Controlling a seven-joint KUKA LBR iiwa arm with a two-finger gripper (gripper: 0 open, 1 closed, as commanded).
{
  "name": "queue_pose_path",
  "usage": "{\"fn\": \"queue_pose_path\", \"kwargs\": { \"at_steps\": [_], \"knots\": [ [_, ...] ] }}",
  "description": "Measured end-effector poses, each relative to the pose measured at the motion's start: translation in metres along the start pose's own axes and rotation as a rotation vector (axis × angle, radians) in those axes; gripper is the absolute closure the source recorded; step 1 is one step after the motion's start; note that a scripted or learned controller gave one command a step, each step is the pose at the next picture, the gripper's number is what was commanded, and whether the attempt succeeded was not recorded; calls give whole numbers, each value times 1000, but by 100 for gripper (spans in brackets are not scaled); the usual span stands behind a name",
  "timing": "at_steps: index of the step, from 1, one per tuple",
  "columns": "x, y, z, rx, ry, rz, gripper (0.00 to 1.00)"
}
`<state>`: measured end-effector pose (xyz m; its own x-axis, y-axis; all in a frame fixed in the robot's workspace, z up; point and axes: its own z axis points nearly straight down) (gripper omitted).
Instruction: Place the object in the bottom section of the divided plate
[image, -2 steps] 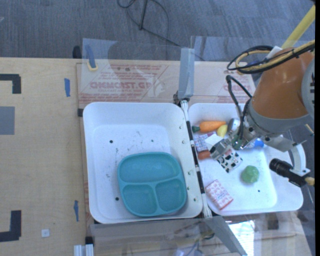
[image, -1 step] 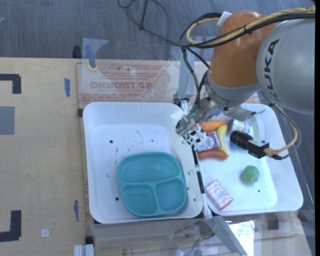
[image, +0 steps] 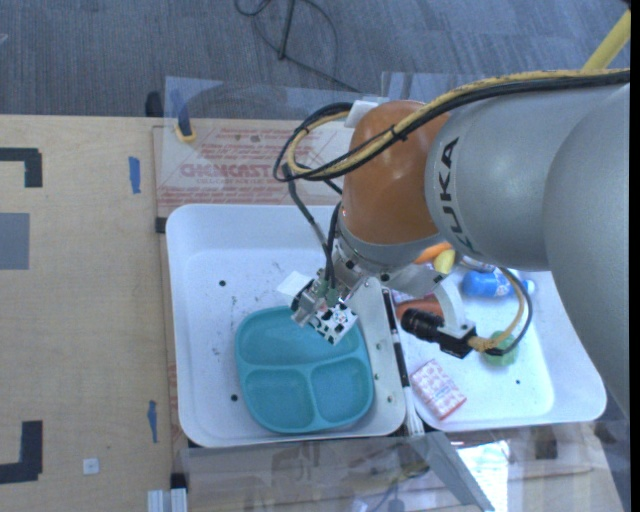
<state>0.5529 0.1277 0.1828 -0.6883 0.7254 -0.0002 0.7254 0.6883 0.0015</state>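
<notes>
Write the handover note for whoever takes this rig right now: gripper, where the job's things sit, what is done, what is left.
Gripper: low over the left bin, at the upper right rim of the teal divided plate. Whether its fingers are open or shut cannot be made out.
Object: a small white piece with black marks sits right at the gripper, over the plate's large upper section; a grasp cannot be confirmed.
Plate: in the left bin's lower half, two small sections along its bottom side.
Right bin: a red-and-white packet, a blue item.
Done: nothing lies in a bottom section yet.
Left: confirm the grasp, move toward the bottom section, release.
</notes>
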Motion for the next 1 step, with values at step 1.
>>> {"fn": "queue_pose_path", "kwargs": {
  "at_steps": [1],
  "knots": [
    [0,0,0,0,0,1,0]
  ]
}}
